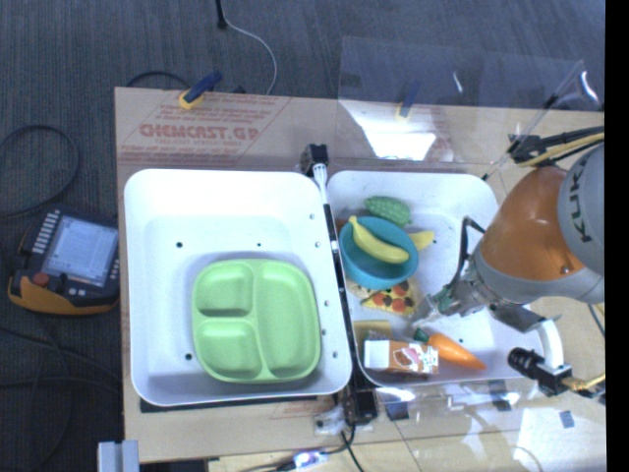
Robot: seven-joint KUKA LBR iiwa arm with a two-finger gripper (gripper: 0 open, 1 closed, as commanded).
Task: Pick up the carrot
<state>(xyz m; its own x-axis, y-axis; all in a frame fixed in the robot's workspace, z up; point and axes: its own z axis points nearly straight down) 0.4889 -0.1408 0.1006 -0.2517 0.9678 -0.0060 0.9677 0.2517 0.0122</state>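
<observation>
— Where's the carrot (454, 349)?

— Lying flat at the near side of the right bin (482, 190), just beside a small juice carton (401, 357); my fingers (439, 303) hover close above it. Open or closed, I cannot tell.

— How will it handle?

— Probably a light, stiff, smooth toy. It tapers, so I'd take its thick middle, across its width.

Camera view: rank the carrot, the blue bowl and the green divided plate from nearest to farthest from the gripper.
1. Carrot: right bin, just below the gripper.
2. Blue bowl: same bin, up and to the left, holding a banana.
3. Green divided plate: left bin, farthest.
</observation>
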